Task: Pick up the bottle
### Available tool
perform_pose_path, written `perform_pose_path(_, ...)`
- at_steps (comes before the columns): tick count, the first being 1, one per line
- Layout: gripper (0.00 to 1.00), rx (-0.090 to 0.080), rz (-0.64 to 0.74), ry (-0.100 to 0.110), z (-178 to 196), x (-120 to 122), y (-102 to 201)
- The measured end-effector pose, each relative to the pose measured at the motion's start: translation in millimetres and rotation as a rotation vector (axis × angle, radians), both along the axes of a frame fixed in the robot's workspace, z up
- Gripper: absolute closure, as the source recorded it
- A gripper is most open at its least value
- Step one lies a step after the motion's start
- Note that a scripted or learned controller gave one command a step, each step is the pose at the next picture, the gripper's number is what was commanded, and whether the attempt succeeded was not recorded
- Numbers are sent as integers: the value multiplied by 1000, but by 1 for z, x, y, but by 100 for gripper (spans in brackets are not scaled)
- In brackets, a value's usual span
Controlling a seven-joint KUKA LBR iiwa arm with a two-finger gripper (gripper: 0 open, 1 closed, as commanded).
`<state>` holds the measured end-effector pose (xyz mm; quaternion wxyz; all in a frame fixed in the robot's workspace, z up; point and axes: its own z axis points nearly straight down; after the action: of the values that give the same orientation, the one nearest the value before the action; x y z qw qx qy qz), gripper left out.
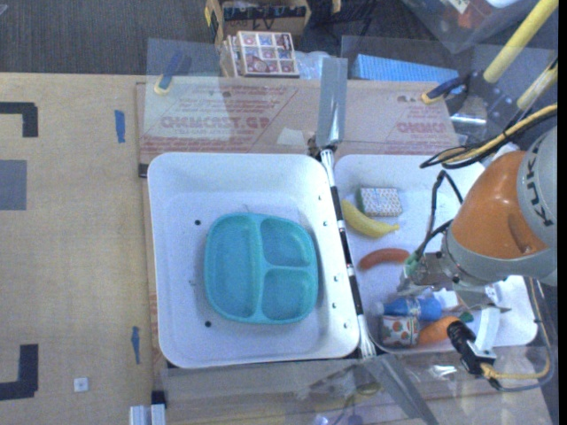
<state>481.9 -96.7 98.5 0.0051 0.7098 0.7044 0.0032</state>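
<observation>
Clutter sits at the lower right of the frame: the bottle (423,309), blue and seemingly on its side, is wedged between a printed carton (400,329) and an orange ball (436,329). My gripper (431,282) hangs just above it; whether it is apart or together, I cannot tell. I judge a good grasp needs a straight descent on the bottle's middle, away from the carton. It looks like smooth plastic, likely to roll. Further up lie a red sausage (384,258), a curved banana (367,223) and a speckled sponge (381,202). At centre, a teal tray (262,269).
</observation>
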Motion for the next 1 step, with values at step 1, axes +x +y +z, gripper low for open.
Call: perform_pose_path(1,0,1,1,1,0,0,1)
